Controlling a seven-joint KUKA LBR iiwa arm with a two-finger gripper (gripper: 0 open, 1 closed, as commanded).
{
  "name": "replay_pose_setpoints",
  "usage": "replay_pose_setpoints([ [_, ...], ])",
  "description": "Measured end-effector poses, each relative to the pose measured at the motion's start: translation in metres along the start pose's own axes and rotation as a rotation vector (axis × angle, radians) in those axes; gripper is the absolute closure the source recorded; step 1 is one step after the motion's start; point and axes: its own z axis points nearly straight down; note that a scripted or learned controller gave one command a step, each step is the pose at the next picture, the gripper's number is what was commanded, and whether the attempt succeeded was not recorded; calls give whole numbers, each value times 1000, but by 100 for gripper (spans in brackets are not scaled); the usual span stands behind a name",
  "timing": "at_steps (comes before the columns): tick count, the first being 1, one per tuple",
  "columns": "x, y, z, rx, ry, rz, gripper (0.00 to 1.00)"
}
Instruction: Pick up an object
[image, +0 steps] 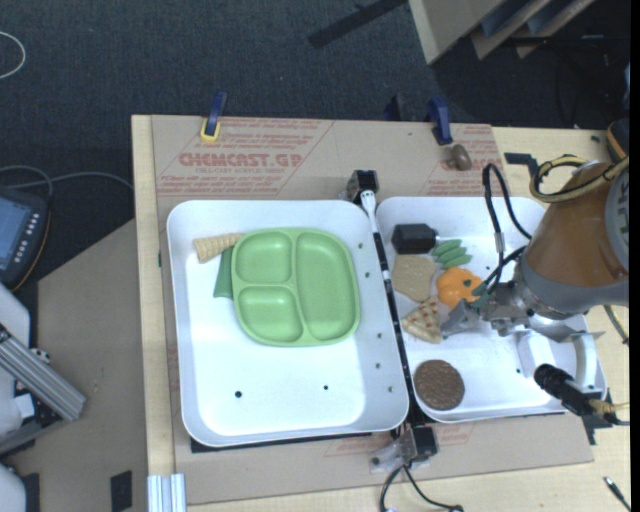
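Two white bins sit side by side. The left bin (200, 330) holds a green divided plate (296, 285). In the right bin (490, 385), the gripper (468, 312) reaches toward nine o'clock, touching an orange toy (457, 287); its grip cannot be told.

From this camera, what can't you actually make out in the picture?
- Gripper: the arm's wrist hides its fingers; open or shut is unclear.
- Green item: mostly tucked under the green tray; its shape is hidden.
- Arm: cut off at the right edge.
- Grey piece by the waffle: too blurred to identify.
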Motion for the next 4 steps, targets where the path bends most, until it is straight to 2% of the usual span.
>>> replay_pose_setpoints([
  [1,2,3,30,-10,3,-1,0],
  [2,1,3,18,-15,-2,0,100],
  [3,2,-4,-41,-15,-5,-1,100],
  [4,2,2,-85,-15,-5,-2,100],
])
